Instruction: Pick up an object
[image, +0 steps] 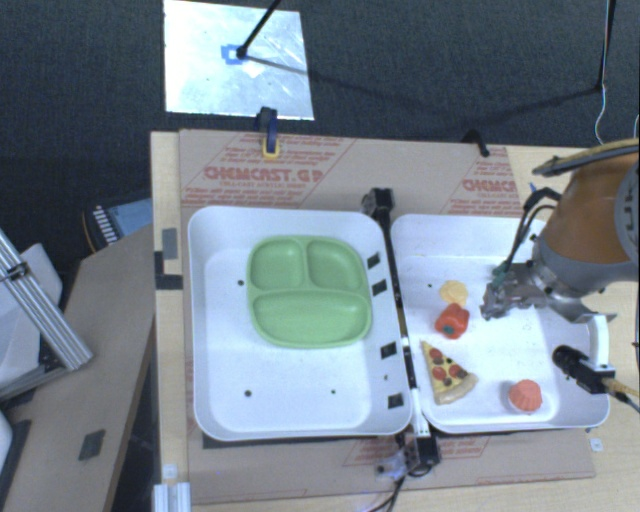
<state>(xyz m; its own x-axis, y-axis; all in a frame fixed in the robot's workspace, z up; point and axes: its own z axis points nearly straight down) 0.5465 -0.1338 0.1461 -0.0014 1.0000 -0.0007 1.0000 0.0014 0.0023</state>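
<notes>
Two white bins sit side by side on the bench; the left bin (215, 400) carries a green divided plate (306, 291), well away from the gripper. The gripper (497, 302) hangs low over the right bin (500, 235), and whether it is open or closed cannot be told from this angle; nothing is seen in its grasp. Just to its left lie a small yellow piece (454, 291) and, slightly nearer the camera, a red pepper toy (452, 320). Further toward the front, a pizza slice toy (446, 371) lies by the bin's inner wall, and an orange-red cupcake-like toy (525, 396) sits in front of the gripper.
</notes>
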